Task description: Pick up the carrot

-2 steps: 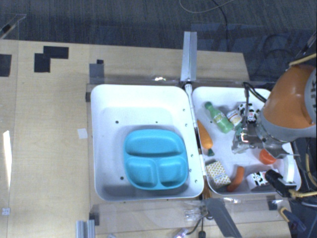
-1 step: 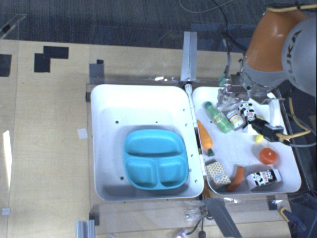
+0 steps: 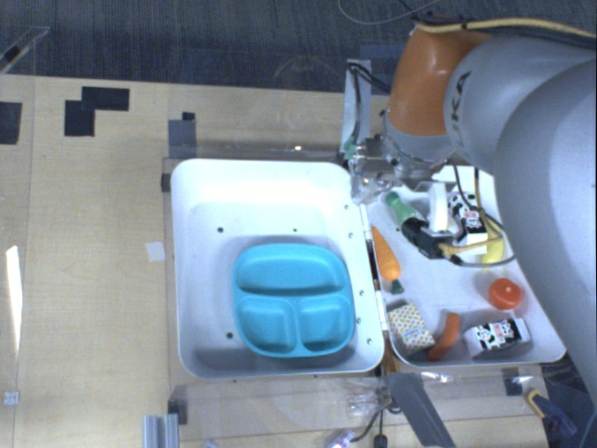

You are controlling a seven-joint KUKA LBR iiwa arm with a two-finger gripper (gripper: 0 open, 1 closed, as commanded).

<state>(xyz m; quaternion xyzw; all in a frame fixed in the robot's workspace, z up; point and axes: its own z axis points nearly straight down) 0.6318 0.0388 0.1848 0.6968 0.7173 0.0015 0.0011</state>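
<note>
hand [image 3: 373, 183] sits low over the far left corner of the right bin [image 3: 466, 362], at about eleven o'clock on that bin's face, with the grey arm [image 3: 532, 119] and its orange band [image 3: 424, 73] reaching away from it toward one o'clock; whether the hand is open or closed cannot be told from this angle. nearest the camera, along the right bin's six o'clock edge, lie a small patterned block [image 3: 410, 323], a reddish-brown sausage-shaped piece [image 3: 446, 334] just beside it at its three o'clock, and a black-and-white carton [image 3: 494, 336] on its side toward four o'clock. a little farther back, a round orange-red thing [image 3: 505, 293] rests at the bin's three o'clock. level with it, the left bin [image 3: 191, 250] stands just beside the right bin at its nine o'clock and holds a blue divided plate [image 3: 294, 299] toward its own six o'clock. farther still, the carrot [image 3: 386, 256] lies at the right bin's nine o'clock, close along the left wall, its length running roughly from six to twelve o'clock; it is at the hand's six o'clock, near it but apart. beyond the carrot a green stick-like thing [image 3: 403, 208] lies just beside the hand at its four o'clock. both bins rest on the pale wooden surface [image 3: 84, 269], which bears black marks [image 3: 93, 108] far off at ten o'clock.
</note>
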